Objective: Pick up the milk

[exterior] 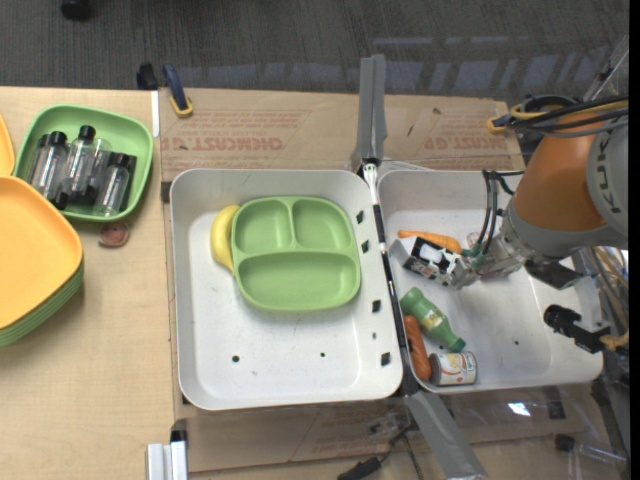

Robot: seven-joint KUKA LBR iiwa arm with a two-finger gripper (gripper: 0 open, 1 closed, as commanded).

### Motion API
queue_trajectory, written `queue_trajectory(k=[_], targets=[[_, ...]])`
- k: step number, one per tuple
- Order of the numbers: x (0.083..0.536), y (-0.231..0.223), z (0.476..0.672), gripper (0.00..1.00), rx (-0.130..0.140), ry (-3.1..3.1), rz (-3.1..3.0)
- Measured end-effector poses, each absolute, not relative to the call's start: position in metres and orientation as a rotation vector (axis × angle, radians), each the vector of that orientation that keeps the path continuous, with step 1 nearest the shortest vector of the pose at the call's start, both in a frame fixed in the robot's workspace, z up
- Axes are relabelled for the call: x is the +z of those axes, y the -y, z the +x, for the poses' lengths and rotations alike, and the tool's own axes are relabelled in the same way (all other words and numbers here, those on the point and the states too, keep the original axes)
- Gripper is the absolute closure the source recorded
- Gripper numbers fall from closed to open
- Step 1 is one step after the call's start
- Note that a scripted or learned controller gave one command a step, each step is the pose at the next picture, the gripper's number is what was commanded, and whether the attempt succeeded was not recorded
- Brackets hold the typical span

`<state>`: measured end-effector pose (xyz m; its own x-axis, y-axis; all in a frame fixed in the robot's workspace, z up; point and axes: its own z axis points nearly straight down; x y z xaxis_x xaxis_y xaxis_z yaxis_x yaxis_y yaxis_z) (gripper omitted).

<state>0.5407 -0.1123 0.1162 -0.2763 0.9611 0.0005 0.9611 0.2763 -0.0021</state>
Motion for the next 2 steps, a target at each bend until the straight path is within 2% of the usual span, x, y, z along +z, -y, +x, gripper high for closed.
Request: queue_trajectory(k=[1,2], targets=[[0.209,0.101,0.503,1.00,0.003,2.366,-2.067],[0.166,0.120,0.477,1.00,0.002,2.561,-1.816]])
